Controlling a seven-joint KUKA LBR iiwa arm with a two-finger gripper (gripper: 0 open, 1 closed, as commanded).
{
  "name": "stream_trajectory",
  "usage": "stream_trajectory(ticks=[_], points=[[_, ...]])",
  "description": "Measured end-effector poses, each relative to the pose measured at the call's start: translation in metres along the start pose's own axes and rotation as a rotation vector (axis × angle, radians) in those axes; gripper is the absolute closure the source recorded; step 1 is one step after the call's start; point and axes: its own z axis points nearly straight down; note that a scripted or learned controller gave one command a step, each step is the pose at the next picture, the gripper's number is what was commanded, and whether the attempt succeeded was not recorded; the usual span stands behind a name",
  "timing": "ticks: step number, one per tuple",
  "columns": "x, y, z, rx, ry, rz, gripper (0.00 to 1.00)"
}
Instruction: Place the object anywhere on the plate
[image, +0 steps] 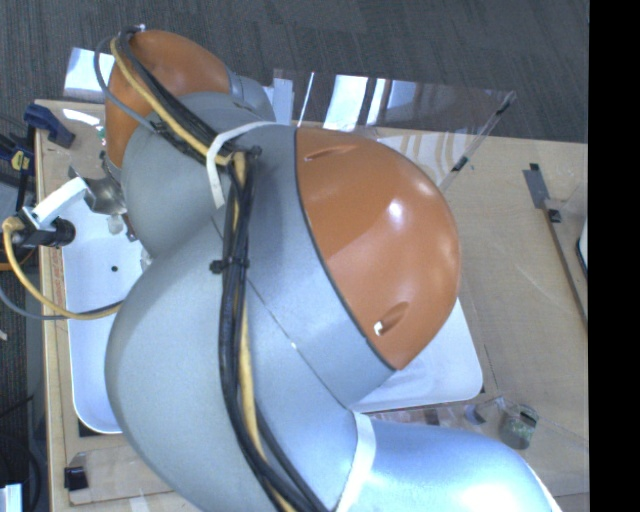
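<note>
The arm (250, 330) takes up most of the camera view, its grey body and big orange band (375, 255) lying over the middle of the bench (520, 250). A bundle of black and yellow cables (235, 300) runs along the grey shell, tied with a white strap (215, 165). Under the arm, parts of a white bin (85, 270) show at the left, and a corner of white bin wall (450, 370) shows at the lower right. The gripper (95, 195) seems to sit at the far left above the left bin, but whether it is clenched, released or grasping anything I cannot tell. The object and the plate are hidden by the arm, so their places cannot be told. How far the task has come cannot be judged; nothing confirms a placement.
</note>
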Motion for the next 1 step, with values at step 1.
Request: stream_trajectory(ticks=[1], points=[[0.0015, 0.0413, -0.0424, -0.001, 0.002, 0.026, 0.00]])
